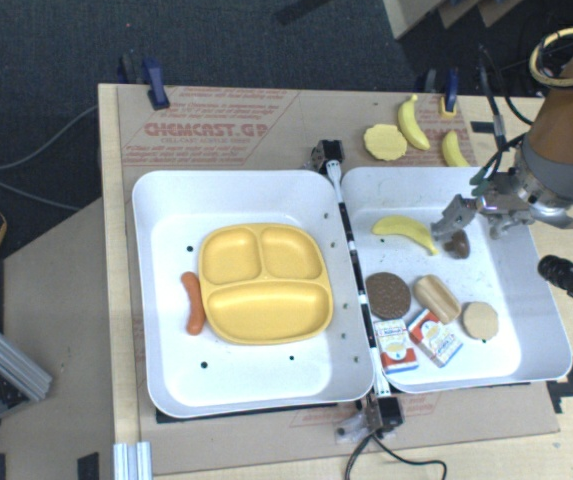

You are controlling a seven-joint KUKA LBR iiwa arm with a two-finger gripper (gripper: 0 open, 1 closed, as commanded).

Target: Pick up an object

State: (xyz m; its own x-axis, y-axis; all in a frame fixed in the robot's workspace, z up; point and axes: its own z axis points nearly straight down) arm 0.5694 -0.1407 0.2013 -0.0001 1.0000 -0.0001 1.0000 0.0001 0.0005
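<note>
The desk [116,268] bears two bins. The left bin [156,208] holds a yellow tray [264,283] and a sausage [194,302]. The arm [566,138] is cut off at the right edge. Its jaws [456,230], whether wide or narrow I cannot tell, hang in the right bin [526,358] beside a banana [404,230], over a small brown thing [457,247], hard to make out.

- You see a yellow divided tray [264,296] in the white left bin [156,268].
- An orange-red sausage [194,302] lies beside it.
- The white right bin [526,353] holds a yellow banana [403,230], dark brown round patty [387,294], tan bun [480,320] and red-and-white cartons [436,338].
- The tabletop [216,133] is tan cardboard with red lettering.
</note>
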